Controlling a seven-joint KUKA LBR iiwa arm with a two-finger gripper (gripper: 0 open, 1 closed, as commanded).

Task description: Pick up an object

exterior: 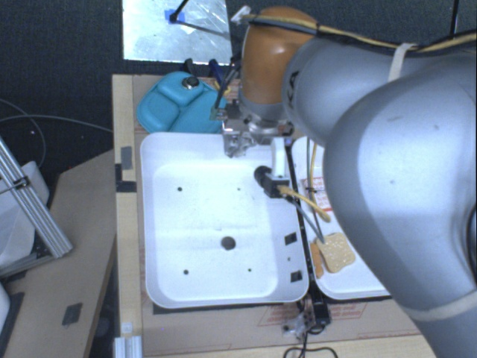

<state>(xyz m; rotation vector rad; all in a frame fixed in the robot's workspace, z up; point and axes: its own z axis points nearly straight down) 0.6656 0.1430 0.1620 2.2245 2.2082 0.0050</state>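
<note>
Dark floor lies round the tan bench [127, 274] that carries my two white bins side by side. My gripper [235, 146] hangs at the far rim of the left bin [201, 207], over the wall on that side. From this slant I cannot tell whether it is spread or pressed together. Just beyond that rim, outside the bin, a blue plastic thing [179, 104] with a small dark cap sits on the bench, close to my gripper.

The likeliest thing for me to pick is a tan spongy piece [337, 253]. It lies flat in the right bin [346, 280], towards the near end and close to the wall the two bins share. A thin orange strip [317, 259] lies just beside it on the side nearer the left bin. Both are well apart from my gripper, and my grey arm covers most of the right bin.

On the floor of the left bin, somewhat nearer the front wall, is a dark round spot [228, 243]. It may be a small object or only a mark; it is too small for me to tell. A few smaller dark dots are scattered round it.

Past the bench a foil sheet [175, 21] lies on the dark floor, and an aluminium frame [33, 215] leans at the far left.
</note>
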